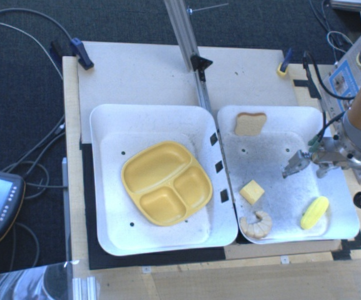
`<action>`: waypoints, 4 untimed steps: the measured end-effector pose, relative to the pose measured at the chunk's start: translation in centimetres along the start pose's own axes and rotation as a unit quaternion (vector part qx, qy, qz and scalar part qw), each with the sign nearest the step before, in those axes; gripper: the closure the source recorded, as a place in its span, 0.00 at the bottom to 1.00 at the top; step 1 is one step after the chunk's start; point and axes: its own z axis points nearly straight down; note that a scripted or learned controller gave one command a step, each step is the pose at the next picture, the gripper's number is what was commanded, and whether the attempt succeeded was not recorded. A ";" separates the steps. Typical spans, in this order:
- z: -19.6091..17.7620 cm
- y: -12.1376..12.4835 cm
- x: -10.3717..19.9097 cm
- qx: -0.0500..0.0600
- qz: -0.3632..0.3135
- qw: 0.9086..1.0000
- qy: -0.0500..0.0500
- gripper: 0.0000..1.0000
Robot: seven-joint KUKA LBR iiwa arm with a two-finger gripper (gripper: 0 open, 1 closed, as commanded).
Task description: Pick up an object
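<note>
The gripper (295, 166) is hanging over the right bin (274, 119) with nothing between its fingers; whether they are parted or together, I cannot tell. A yellow corn cob (315, 212) is lying near the bin's right front corner, a cheese cube (252, 192) and shrimp (256, 224) toward its front left, bread (250, 124) at the back. A yellow divided plate (166, 183) is sitting in the left bin (105, 167).

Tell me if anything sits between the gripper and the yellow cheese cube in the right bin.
Nothing visible does. The gripper hovers over bare bin floor, up and to the right of the cheese cube; the corn, shrimp and bread slice lie off that line.
</note>
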 end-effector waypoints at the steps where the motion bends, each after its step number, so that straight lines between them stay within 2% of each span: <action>1: 0.0 0.0 0.0 -0.001 0.000 1.000 0.000 0.00; 4: 13.4 -1.6 0.1 0.003 0.001 1.000 0.001 0.00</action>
